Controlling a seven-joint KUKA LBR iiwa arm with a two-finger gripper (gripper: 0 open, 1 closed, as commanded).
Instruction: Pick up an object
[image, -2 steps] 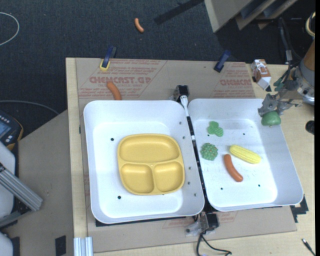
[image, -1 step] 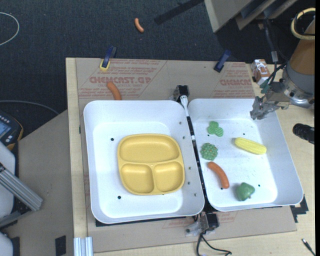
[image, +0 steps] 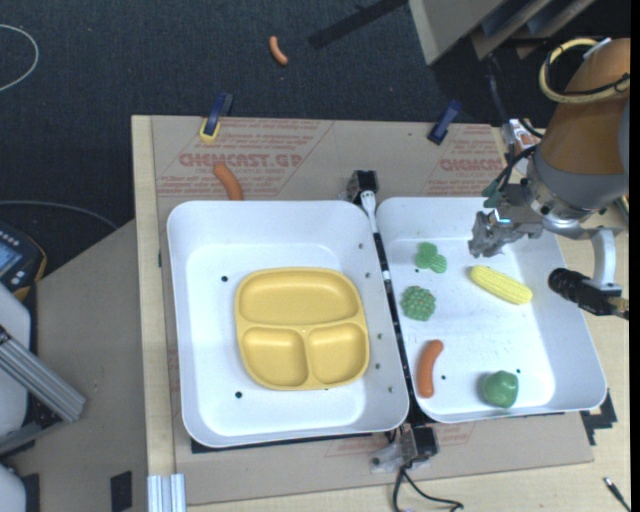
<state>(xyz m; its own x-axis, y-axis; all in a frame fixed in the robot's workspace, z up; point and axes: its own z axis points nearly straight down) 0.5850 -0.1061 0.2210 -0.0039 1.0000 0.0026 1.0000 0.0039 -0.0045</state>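
Note:
The right bin holds a yellow corn cob, two green broccoli-like pieces, an orange-red sausage and a green pepper. My gripper hangs over the far part of this bin, just above and left of the corn cob. Nothing shows between its fingers. The grey arm with its orange band comes in from the upper right.
The left bin carries a yellow divided plate. An orange sausage lies on the cardboard behind the left bin, another on the dark floor. Clamps hold the board's far edge.

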